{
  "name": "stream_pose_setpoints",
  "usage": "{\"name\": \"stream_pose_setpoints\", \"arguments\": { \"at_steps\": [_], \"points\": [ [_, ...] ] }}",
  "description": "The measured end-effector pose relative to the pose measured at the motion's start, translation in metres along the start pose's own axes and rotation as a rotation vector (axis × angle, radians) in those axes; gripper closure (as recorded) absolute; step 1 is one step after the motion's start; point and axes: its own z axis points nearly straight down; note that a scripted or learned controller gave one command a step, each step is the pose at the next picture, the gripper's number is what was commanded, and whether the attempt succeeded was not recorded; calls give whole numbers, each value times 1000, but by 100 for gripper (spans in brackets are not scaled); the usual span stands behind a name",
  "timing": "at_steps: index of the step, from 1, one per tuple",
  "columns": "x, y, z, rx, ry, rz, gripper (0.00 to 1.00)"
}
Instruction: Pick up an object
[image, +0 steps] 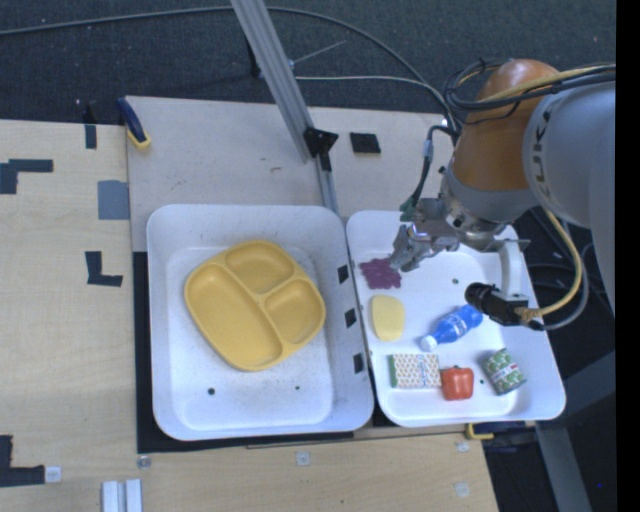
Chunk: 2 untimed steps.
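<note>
My gripper (408, 255) hangs over the back left part of the right bin (530, 400), just right of a purple bunch of grapes (380, 273) and slightly above it. Nothing shows between its fingers. In front of the grapes lies a pale yellow lemon-like piece (388, 317). A blue bottle (452, 327) lies in the middle of the bin. Along the front edge sit a patterned white packet (415, 371), a red pepper (457, 384) and a green can (504, 371).
The left bin (170, 260) holds a yellow divided plate (255, 303). A grey metal post (285, 85) rises behind the bins. The arm's grey and orange body covers the back right of the right bin.
</note>
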Motion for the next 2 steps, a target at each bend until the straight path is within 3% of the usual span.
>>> {"name": "stream_pose_setpoints", "arguments": {
  "at_steps": [2],
  "points": [
    [96, -52, 5, 0, 1, -2, 100]
  ]
}}
